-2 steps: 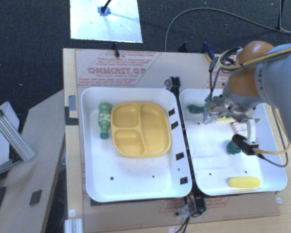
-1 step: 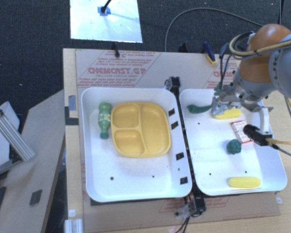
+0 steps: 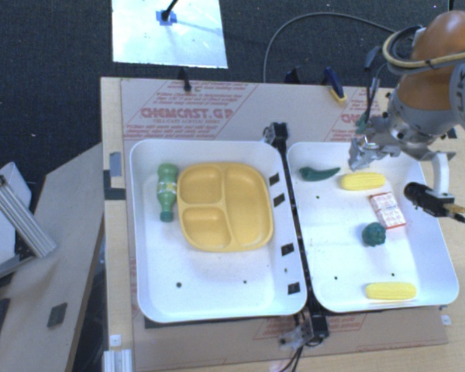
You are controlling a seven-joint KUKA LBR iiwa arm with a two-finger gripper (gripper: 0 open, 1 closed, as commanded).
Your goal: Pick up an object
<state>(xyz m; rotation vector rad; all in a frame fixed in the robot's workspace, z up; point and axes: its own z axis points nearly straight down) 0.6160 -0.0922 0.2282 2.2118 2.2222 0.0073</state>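
- The left bin (image 3: 151,285) sits in the lower left-centre of the frame, its white floor mostly bare toward the bottom.
- A green bottle (image 3: 167,192) lies along the left side of that bin, cap end toward the top of the frame, just beside the tray.
- A yellow divided tray (image 3: 224,206) with three compartments rests in the upper middle of the left bin.
- The right bin (image 3: 333,277) lies to the right of centre, meeting the left bin along a dark seam.
- A dark green curved piece (image 3: 318,173), perhaps a pepper or bean, lies at the upper left of the right bin.
- A yellow corn cob (image 3: 362,181) lies just right of it, near the top of the bin.
- A dark green lumpy object (image 3: 373,234) sits mid-bin, just beside a small red-and-white box (image 3: 387,211) above and to its right.
- A second yellow cob (image 3: 390,291) lies near the bin's lower right.
- The gripper (image 3: 362,160) hangs at the upper right of the frame, just above the upper cob; whether its fingers are spread or closed cannot be told, and nothing is visibly held.
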